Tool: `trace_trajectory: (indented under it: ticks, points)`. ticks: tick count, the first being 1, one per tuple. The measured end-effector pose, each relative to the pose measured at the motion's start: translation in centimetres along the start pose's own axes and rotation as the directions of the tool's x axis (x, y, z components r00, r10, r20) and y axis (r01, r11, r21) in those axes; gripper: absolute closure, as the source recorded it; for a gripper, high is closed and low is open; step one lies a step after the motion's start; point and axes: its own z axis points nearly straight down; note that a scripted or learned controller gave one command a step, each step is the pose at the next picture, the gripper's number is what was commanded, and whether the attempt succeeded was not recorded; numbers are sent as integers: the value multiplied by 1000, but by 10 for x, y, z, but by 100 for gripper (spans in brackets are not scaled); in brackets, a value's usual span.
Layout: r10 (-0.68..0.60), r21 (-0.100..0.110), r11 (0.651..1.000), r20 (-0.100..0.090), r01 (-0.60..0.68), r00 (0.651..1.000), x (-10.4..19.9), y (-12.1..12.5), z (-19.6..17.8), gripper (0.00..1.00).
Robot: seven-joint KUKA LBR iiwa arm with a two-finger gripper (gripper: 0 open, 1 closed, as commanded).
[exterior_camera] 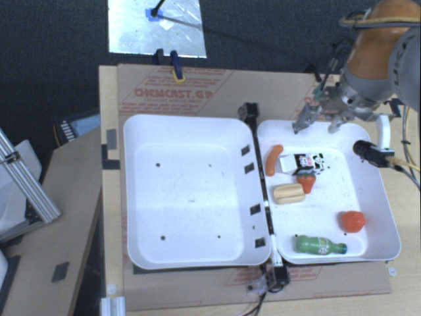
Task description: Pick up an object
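Objects in the right bin (pixel 375 196) include a green bottle (pixel 320 245), label unreadable; fingers (pixel 304 122) spread wide above.

Bench (pixel 79 196) bears cardboard sheet (pixel 197 87), two white bins (pixel 191 130) atop.

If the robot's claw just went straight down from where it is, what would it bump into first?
Probably the bare white floor near the back rim of the right bin. The gripper hangs open above that spot, and the black-and-white carton and hot dog sit closer to the camera, though depth is hard to judge.
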Motion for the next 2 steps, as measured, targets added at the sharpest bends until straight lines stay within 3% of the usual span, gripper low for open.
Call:
trace_trajectory:
  ticks: [1, 2]
  points:
    - [10, 9, 1000, 0, -10, 1000, -32, -147, -5, 0]
    - [-4, -20, 1000, 3, 4, 1000, -12, -152, -166, 0]
